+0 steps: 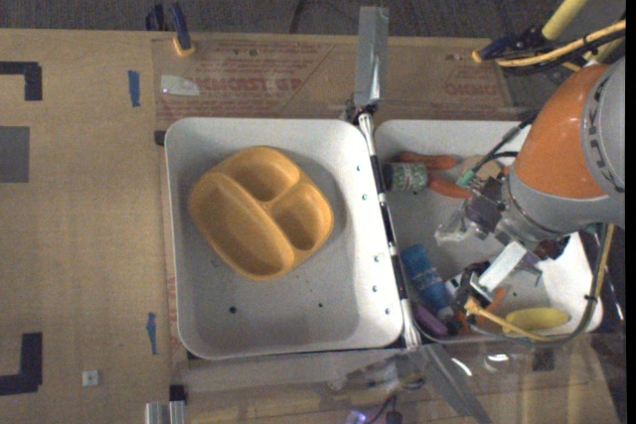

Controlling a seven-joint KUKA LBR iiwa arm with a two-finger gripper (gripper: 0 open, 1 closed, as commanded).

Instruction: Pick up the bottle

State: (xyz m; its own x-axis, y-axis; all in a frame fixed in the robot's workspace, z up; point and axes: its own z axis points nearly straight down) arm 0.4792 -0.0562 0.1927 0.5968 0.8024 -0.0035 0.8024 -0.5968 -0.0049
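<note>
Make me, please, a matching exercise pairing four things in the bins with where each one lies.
1 yellow three-compartment plastic plate
2 blue plastic bottle
3 green cylindrical can
4 yellow banana-shaped toy

A right bin, top-left corner
B left bin
C right bin, bottom-right corner
D right bin, along its left wall

Pairs: 1-B, 2-D, 3-A, 4-C

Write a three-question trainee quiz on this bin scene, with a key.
1. True or false: the yellow divided plate lies in the left bin.
2. Which bin is the arm reaching over? A) left bin B) right bin
3. Fill in: the blue bottle lies by the right bin's ____ wall, as the camera sees it.
Key: 1 true; 2 B; 3 left.
</note>
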